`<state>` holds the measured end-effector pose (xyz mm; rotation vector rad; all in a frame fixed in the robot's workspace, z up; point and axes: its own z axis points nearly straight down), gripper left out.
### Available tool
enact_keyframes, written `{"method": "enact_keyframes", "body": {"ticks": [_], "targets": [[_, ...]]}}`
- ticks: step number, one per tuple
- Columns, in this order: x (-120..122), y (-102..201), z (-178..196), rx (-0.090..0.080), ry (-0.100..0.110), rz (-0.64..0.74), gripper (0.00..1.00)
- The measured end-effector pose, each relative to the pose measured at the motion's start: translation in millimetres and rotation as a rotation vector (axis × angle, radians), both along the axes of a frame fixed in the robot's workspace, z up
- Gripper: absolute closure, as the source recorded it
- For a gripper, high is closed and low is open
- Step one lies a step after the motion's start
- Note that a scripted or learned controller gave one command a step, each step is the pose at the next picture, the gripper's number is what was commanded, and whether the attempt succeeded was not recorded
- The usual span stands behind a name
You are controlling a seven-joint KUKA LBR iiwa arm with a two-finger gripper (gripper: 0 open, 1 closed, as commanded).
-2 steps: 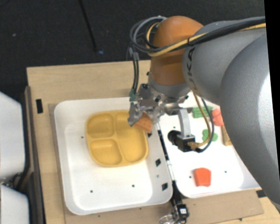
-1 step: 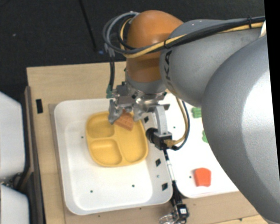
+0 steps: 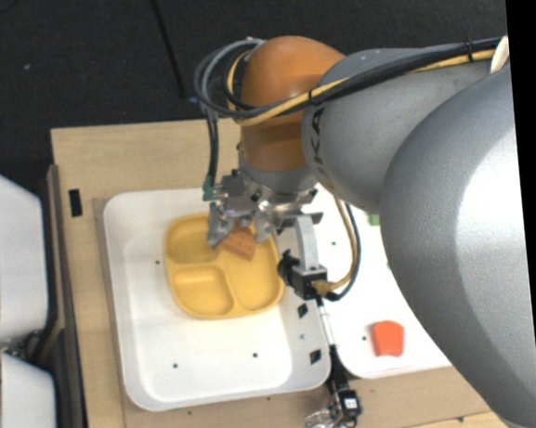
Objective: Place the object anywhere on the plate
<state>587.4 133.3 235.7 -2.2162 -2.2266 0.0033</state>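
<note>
Nearest the camera, an orange block (image 3: pixel 387 338) lies in the right bin (image 3: pixel 420 358), well apart from the work area. Beyond it, in the left bin (image 3: pixel 150 358), sits the yellow divided plate (image 3: pixel 205 293). Above the plate's upper right compartment, the end effector (image 3: pixel 239 231) is closed on a small brown object (image 3: pixel 241 245) — the object shows between the fingers, at or just above the plate surface; contact cannot be confirmed. Judged status: transport is essentially complete. Remaining — release the object onto the plate and retract the arm (image 3: pixel 412 158).
</note>
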Motion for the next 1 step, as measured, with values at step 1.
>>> {"method": "enact_keyframes", "body": {"ticks": [1], "targets": [[0.5, -0.2, 0.6, 0.0, -0.001, 0.0, 0.0]]}}
